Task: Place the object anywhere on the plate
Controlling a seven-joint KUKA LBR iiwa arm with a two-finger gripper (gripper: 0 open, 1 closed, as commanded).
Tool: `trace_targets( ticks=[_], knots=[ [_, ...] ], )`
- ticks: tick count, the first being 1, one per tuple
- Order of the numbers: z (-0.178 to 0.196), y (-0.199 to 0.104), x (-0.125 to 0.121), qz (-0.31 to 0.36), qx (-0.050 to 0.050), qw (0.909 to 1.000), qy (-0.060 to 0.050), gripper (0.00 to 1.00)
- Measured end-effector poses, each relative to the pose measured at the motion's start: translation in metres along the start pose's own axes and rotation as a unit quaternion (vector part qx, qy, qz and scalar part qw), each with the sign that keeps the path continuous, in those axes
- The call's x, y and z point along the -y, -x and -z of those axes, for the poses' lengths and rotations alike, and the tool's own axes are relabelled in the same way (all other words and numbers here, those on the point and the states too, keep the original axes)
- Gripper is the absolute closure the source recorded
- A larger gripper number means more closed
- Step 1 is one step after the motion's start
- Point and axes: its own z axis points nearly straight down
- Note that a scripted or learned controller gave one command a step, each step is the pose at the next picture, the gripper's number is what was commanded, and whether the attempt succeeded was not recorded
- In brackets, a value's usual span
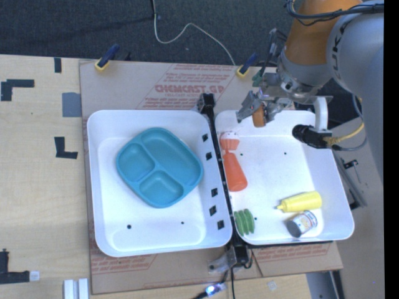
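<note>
Although the task's object is not named, the likeliest candidate sits right at the gripper [259, 112]: a small orange-brown item [259, 118] shows between the fingertips, so I read the gripper as clenched on it, though the item is too small to identify. The gripper hangs over the far left corner of the right bin [324, 167], near that bin's back wall. The blue plate [159, 166], a three-compartment tray, lies in the left bin [103, 185], roughly central, turned at a slant to the bin walls. The relation that matters: the plate lies to the left of the gripper in the camera view and toward the near side, across the divider where the two bins meet. Judged from this, the carry has to go leftward and forward over the divider before any lowering; the plate's nearest compartment to the gripper is the large one at its far edge. The single arm comes in from the right, so it must extend further across the bench to get there. Other things in the right bin: an orange carrot-like toy [234, 167] lying along the left wall, long axis running near to far; a green item [243, 220] at the near left corner; a yellow bottle [300, 201] and a small can [302, 223] toward the near right. These stay below and to the near side of the carry path. Risk, as a judgement: the held item is small and could slip.
</note>
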Motion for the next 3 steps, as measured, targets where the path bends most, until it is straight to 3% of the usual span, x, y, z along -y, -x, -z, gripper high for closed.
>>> trace_targets(
  ticks=[2,3],
  knots=[
    [-0.022,-0.098,0.012,0.000,0.000,1.0000,-0.001,1.00],
    [-0.013,-0.151,0.025,0.001,0.000,1.0000,0.000,1.00]
  ],
)
